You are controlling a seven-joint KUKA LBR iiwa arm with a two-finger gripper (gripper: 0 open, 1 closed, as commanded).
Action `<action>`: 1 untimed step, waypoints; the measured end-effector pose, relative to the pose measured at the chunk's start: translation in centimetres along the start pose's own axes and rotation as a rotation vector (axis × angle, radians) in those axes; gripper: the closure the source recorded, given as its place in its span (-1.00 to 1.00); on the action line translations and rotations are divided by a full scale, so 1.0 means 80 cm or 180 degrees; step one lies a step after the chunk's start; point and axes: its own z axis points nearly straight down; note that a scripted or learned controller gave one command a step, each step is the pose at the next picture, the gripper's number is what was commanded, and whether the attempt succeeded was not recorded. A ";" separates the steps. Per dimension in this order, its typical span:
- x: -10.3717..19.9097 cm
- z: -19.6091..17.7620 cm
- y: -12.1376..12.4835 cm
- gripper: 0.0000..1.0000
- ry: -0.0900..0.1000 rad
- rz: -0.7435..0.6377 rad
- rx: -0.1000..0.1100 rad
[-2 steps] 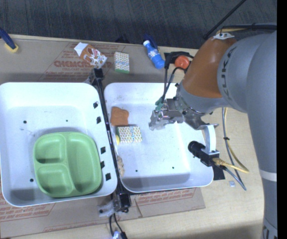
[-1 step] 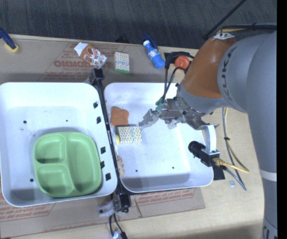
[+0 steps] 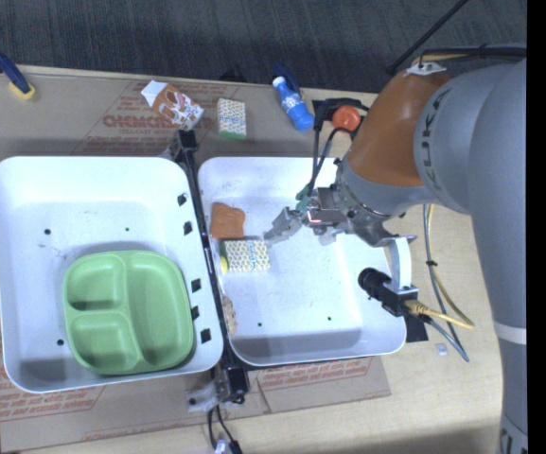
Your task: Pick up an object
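The arm's bulk — grey, with its orange band — hides the right bin's (image 3: 254, 346) far right corner, and the wrist is a tangle of cables, hard to read. The gripper (image 3: 287, 223) hangs over the right bin, reaching leftward; whether it is parted or closed I cannot tell. Just left of it lies a brown block (image 3: 227, 220), and just below that a speckled sponge (image 3: 247, 255) — neither held. The left bin (image 3: 17, 197) holds a green divided tray (image 3: 126, 310).
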 end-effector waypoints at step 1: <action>0.007 0.119 -0.080 -1.00 0.0005 -0.0002 0.0016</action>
